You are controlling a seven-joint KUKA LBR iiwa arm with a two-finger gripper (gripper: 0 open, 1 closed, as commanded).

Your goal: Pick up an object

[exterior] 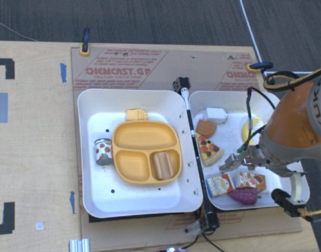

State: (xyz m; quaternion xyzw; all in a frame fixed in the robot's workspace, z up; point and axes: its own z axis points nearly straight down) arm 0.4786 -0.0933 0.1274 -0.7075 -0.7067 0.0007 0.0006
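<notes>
My gripper [235, 163] hangs low over the right bin [229, 100], its metal fingers [228, 165] just above a small juice carton [219, 185]. Nothing is visibly between the fingers. Around it lie a pizza slice [208, 149], a brown cracker [206, 127], a white block [215, 114], a purple fruit [244, 196], an orange-and-white packet [250, 180] and a yellow item [250, 128] partly hidden by the arm.
The left bin [92, 140] holds a yellow divided plate [144, 151] with a hot dog [161, 165] in one compartment, a small can [103, 151] on its left and a waffle piece [136, 114] behind it. The arm's orange band [297, 119] covers the right bin's right side.
</notes>
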